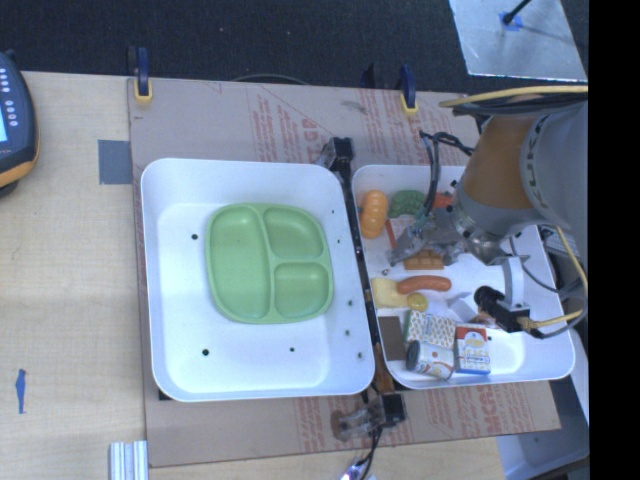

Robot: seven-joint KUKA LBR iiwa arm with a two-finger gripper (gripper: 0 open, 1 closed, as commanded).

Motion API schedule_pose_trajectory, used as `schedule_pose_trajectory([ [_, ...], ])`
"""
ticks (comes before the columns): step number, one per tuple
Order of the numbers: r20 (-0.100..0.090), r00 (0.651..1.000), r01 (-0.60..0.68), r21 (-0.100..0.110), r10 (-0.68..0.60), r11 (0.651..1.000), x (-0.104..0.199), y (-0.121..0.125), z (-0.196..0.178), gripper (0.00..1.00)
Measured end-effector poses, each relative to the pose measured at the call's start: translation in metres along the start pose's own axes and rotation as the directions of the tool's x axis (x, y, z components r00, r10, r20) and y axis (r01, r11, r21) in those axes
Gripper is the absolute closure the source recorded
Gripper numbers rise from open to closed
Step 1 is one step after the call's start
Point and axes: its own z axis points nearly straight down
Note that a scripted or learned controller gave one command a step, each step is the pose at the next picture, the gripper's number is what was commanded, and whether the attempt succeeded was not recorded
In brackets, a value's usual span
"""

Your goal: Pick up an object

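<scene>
Lying just below gripper [412, 250]: hot dog [424, 284]

Pale green tray [268, 262], apparently plain

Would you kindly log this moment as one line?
arm: over right white bin | gripper: low among toy foods | green divided plate: left bin | grasp: unconfirmed
</scene>
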Motion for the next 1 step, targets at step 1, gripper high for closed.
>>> schedule_pose_trajectory([
  [1, 0.001, 1.0, 0.002, -0.007, -0.002, 1.0, 0.0098, 0.0507, -0.0013, 0.0],
])
